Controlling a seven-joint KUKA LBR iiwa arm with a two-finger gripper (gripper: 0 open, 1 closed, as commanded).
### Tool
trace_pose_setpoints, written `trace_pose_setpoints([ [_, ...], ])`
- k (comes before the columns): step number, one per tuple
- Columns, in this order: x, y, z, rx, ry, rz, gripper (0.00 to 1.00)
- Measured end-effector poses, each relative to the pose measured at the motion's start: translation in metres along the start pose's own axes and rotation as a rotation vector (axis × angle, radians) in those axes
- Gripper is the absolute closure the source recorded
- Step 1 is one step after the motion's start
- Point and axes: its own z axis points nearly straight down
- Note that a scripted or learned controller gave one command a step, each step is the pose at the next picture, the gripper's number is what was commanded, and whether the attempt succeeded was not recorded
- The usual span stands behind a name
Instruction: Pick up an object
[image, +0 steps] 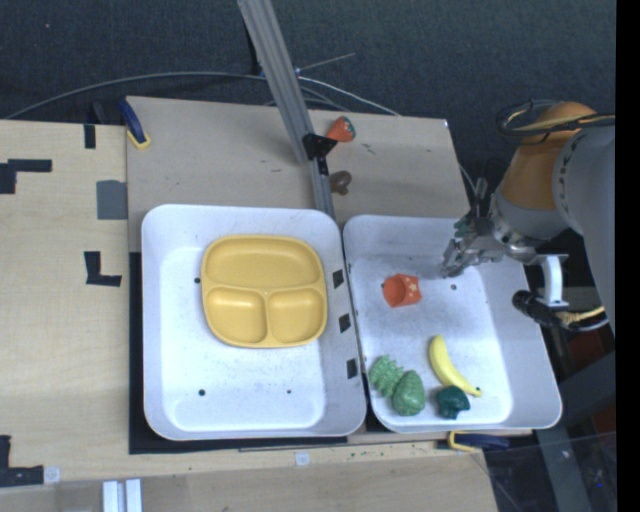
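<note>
arm (590, 190) cut off at right edge

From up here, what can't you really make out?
- Pincer: too small and blurred in the camera view to tell its state.
- Orange toy: blurred, so its shape is unclear.
- Dark teal item beside the banana: too small to identify.
- Arm: cut off by the right edge.

Arm (560, 180) reaching in from right, wrist bent down, jaws low
</note>
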Motion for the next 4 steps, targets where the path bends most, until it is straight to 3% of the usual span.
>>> trace_pose_setpoints([
  [3,-0.003,-0.005,-0.18,-0.007,0.0,0.002,1.0],
  [4,0.051,0.009,-0.178,-0.001,0.003,-0.003,1.0],
])
